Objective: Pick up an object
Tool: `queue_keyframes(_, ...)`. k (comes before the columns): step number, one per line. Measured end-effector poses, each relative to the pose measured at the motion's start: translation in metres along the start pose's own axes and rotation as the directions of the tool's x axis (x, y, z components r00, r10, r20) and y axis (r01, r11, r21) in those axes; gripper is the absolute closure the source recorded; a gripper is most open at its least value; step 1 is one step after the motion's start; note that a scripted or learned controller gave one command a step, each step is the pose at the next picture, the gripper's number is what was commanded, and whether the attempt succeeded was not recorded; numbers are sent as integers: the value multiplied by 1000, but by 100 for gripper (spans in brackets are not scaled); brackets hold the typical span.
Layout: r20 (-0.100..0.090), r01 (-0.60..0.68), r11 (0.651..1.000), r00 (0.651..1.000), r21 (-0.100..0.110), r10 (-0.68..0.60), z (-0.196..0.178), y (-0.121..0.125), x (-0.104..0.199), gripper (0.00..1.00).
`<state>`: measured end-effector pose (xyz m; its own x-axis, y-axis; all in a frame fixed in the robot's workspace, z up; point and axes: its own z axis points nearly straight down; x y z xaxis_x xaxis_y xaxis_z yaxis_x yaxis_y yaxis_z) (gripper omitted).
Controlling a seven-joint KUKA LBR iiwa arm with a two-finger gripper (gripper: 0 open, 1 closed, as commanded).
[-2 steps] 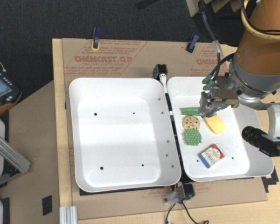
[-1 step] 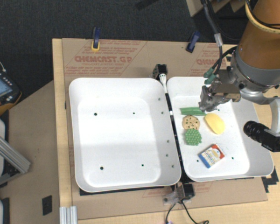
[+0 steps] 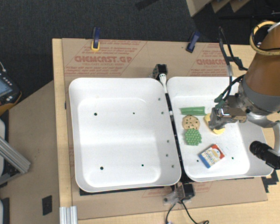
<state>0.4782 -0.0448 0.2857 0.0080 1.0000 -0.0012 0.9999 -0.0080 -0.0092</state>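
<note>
Tool (image 3: 218, 121) is down in the right bin (image 3: 242, 164), right over a yellow piece (image 3: 218, 130); grip state: can't tell. Cookie (image 3: 191, 122) sits just left of it. Risk: piece is small and half under the tool, could slip or get shoved aside.

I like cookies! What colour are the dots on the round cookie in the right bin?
Dark brown dots on the tan round cookie, seen in the camera view.

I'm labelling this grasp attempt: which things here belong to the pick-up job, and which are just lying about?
Job:
gripper
yellow piece beneath it
right bin

Lying about:
green block
cookie
green bumpy piece
blue-and-orange packet
left bin
</note>
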Motion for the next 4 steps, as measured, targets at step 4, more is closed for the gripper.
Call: queue_keyframes(4,-1,2,1000,1000,-18,-2,-106,0,86,100)
